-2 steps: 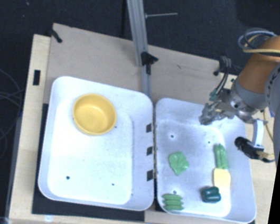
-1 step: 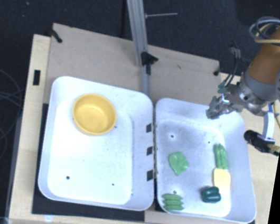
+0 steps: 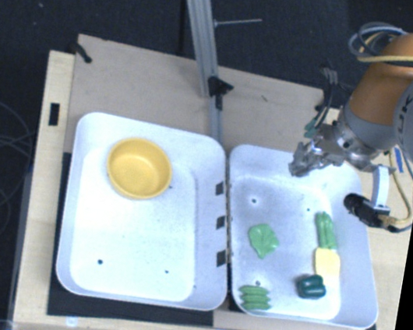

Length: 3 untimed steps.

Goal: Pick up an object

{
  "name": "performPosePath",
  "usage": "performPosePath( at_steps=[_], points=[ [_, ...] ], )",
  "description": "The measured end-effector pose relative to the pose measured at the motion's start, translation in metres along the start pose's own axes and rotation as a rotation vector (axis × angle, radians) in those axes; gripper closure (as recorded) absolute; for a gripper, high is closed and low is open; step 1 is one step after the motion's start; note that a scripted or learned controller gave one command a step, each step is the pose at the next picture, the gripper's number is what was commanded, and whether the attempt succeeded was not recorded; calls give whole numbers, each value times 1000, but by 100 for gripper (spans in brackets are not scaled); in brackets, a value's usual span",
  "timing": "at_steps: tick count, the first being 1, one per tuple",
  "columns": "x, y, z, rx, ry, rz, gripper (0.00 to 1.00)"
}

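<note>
2 bins sit side by side: the left bin holds a bowl at its back; the right bin holds perhaps 5 small objects toward its front-right, the gripper above its back edge.

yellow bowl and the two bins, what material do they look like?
Yellow bowl: likely plastic; uniform saturated colour, smooth matte surface with a soft sheen at the rim. Left bin and right bin: probably moulded plastic or coated metal; white, rounded corners, faint dark speckling, low gloss. The image is too coarse to be sure.

Claw above right bin
</note>
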State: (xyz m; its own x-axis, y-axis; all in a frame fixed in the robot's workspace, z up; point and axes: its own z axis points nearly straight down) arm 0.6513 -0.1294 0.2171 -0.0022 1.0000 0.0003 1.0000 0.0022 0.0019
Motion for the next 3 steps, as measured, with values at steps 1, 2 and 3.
performPosePath(
  at_steps=[1, 2, 3],
  points=[
    [54, -12, -14, 0, 1, -2, 100],
    [107, -38, -20, 0, 1, -2, 100],
    [166, -48, -19, 1, 1, -2, 100]
  ],
)
